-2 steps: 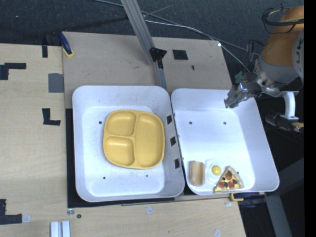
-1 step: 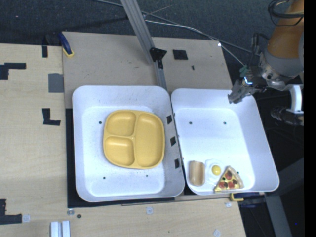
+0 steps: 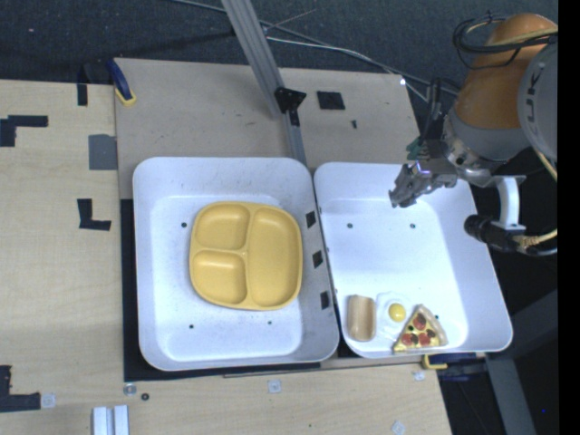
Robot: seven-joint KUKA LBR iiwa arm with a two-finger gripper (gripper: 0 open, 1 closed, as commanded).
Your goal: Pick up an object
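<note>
My gripper (image 3: 405, 194) hangs over the far part of the right bin (image 3: 471, 270), with nothing visible between its fingers. At the near edge of that bin lie three small toy foods in a row: a tan bread-like piece (image 3: 361, 316), a fried egg (image 3: 395, 313) and a pizza slice (image 3: 421, 330). They sit well toward the camera from the gripper. In the left bin (image 3: 159, 243) rests a yellow divided plate (image 3: 246, 255).
A grey metal pole (image 3: 256, 43) slants across the bench behind the bins. Black clips (image 3: 316, 259) sit on the wall between the two bins. The arm's orange band and cables occupy the upper right.
</note>
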